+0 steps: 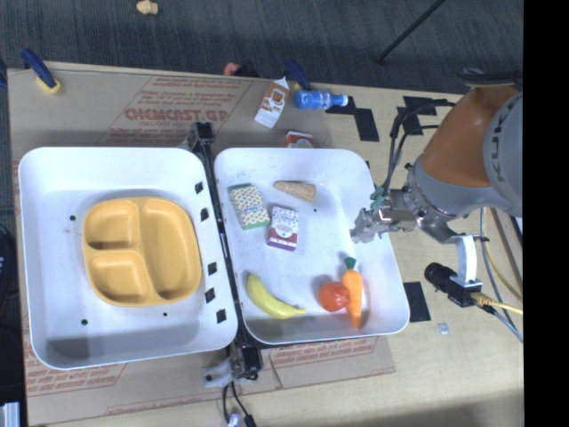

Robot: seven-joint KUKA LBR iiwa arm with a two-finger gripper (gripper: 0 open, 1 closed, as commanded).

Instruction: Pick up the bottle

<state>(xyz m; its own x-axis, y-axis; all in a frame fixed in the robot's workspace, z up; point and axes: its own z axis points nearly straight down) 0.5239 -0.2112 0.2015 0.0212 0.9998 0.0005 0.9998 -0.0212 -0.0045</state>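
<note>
Blue bottle lies outside the bins on the bench; the tool looks blurred, grip state unreadable.

Grey arm, orange band, metal claw, black and yellow cables at wrist.

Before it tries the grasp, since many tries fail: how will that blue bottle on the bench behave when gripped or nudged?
The bottle lies on its side outside the bins, so a nudge would probably roll it. It looks small, probably light and apt to skid. Its rounded body may slip from the tool unless pinched across the middle.
</note>
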